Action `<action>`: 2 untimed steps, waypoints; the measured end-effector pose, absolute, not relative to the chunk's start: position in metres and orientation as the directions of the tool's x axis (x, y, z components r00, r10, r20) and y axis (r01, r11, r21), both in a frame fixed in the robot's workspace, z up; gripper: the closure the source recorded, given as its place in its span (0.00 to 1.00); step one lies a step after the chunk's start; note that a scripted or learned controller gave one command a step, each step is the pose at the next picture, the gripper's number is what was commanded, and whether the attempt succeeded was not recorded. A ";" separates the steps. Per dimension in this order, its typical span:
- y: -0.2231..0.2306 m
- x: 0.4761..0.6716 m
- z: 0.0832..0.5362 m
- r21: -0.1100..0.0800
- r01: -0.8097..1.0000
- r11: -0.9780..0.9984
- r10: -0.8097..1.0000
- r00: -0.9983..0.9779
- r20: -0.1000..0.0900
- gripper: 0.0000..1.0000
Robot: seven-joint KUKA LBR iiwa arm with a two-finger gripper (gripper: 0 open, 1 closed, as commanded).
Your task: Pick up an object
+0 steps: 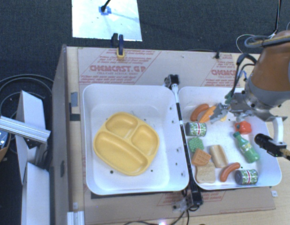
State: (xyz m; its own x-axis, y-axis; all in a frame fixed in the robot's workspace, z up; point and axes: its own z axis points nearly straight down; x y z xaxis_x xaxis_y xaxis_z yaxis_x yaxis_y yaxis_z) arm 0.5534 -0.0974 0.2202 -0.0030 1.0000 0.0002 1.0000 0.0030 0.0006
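The arm [271, 74] is reaching in from three o'clock, and its gripper [220, 112] is hanging low over the upper part of the right bin [276, 172]. Its tips are sitting just beside an orange carrot-like piece [208, 113], at that piece's three o'clock side; whether they are parted or pressed together I cannot tell, and nothing is showing clearly between them. A reddish sausage [199, 111] is lying just at nine o'clock of the carrot piece. Below them a green-labelled can [195, 128] is lying on its side. At four o'clock of the gripper a red tomato-like piece [243, 127] is resting, with a green bottle [245, 147] just at its six o'clock. The left bin [88, 172] is carrying a yellow divided plate [126, 143], tilted, near its middle. Both bins are sitting side by side on the bench [135, 64].
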 end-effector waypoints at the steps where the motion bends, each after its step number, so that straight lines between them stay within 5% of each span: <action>1: -0.126 0.571 0.190 0.001 1.000 0.001 1.000 -0.001 0.000 0.00; 2: -0.140 0.597 0.193 0.002 1.000 0.003 1.000 -0.003 0.000 0.00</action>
State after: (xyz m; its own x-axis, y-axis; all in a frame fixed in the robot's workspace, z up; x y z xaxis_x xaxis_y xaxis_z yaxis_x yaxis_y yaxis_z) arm 0.5972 -0.1397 0.1926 -0.0033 1.0000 -0.0004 1.0000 0.0033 0.0024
